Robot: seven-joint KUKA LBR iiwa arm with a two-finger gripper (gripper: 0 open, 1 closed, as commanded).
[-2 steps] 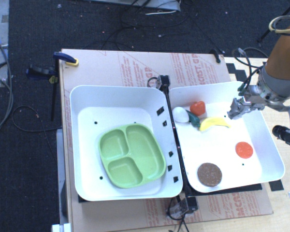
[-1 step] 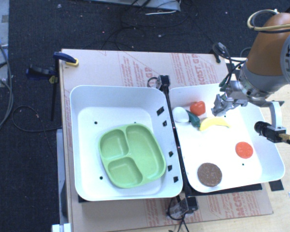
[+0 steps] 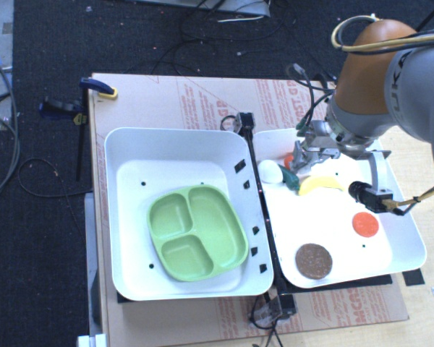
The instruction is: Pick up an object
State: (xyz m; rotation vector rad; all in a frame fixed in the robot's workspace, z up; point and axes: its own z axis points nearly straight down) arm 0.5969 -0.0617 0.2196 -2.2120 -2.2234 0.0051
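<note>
Two-finger gripper (image 3: pixel 298 166) lowered into the right white bin (image 3: pixel 401 255), beside a white egg-shaped object (image 3: pixel 270 171) and yellow banana (image 3: pixel 320 185); finger spacing indiscernible.

Tray (image 3: pixel 197 231) in left bin (image 3: pixel 123 194); banana (image 3: pixel 320 185), two discs (near front) in right bin (image 3: pixel 412 244).

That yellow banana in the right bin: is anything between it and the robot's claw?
Nothing visible blocks it. The gripper hangs in the right bin just left of and above the banana. A green piece and a white egg lie beside it, left of the banana, not across the way.
</note>
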